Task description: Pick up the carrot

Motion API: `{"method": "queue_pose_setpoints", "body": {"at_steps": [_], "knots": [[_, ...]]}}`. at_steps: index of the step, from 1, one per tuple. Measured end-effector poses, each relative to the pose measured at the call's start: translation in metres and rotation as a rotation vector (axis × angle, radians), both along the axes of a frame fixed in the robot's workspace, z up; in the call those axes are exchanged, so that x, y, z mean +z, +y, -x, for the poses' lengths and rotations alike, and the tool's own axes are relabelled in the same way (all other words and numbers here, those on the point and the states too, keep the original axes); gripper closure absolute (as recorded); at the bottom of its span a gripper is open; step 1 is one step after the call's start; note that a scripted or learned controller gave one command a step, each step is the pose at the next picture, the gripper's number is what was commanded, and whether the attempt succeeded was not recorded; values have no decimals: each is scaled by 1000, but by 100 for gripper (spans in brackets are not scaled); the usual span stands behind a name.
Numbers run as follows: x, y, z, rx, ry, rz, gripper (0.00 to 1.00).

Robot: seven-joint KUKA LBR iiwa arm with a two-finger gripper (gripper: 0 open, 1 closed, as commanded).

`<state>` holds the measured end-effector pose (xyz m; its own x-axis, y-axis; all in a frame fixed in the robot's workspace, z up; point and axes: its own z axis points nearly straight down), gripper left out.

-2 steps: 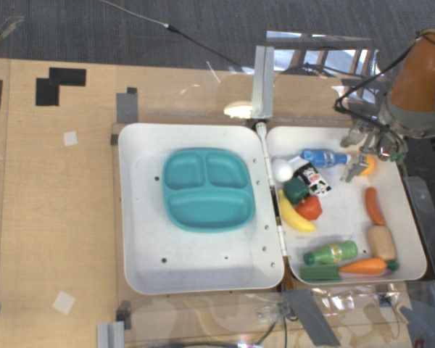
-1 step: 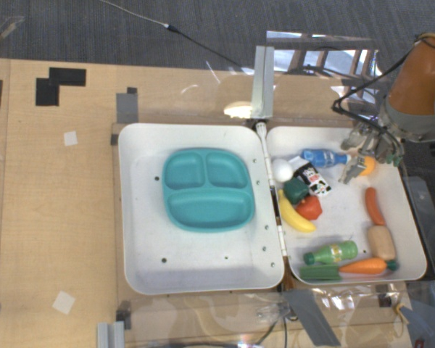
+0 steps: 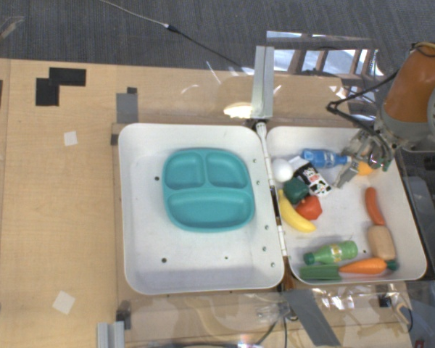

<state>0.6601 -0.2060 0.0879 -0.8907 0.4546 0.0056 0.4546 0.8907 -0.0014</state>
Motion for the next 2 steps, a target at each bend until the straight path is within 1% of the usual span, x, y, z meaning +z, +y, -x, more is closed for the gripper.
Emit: {"method": "queue_pose_setpoints", "body": {"at_steps": [1, 2], "knots": [[0, 2, 43, -138, -16, 2, 0], [0, 21, 54, -382, -15, 2, 0]]}}
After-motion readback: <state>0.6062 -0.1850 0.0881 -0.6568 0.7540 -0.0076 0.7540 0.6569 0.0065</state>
